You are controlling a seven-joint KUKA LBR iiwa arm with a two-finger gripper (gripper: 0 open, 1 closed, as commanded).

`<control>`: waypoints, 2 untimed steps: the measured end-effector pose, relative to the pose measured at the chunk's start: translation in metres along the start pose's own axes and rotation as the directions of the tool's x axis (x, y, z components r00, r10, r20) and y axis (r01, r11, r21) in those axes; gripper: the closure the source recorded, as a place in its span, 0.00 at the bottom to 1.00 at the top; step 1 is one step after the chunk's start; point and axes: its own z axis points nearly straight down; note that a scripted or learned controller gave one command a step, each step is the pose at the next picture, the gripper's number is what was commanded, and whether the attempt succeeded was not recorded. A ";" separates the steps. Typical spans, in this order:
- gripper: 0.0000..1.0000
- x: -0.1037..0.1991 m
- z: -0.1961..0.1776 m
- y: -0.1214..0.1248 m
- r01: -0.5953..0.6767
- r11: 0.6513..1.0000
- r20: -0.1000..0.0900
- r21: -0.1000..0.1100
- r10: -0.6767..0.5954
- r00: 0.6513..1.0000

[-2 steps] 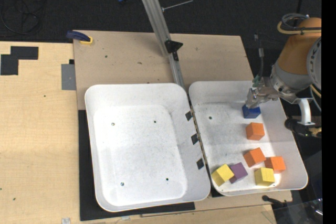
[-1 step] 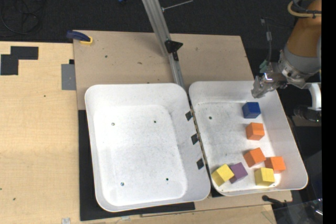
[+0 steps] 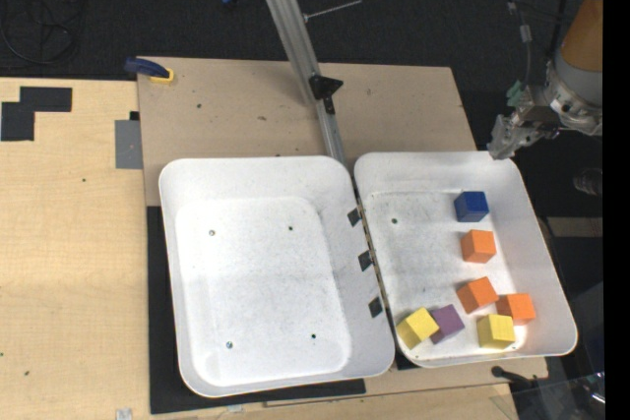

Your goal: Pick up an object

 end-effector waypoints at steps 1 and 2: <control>1.00 -0.002 -0.048 0.001 0.002 1.000 0.000 0.001 -0.002 1.000; 1.00 0.047 -0.028 -0.015 0.002 1.000 -0.004 0.010 -0.002 1.000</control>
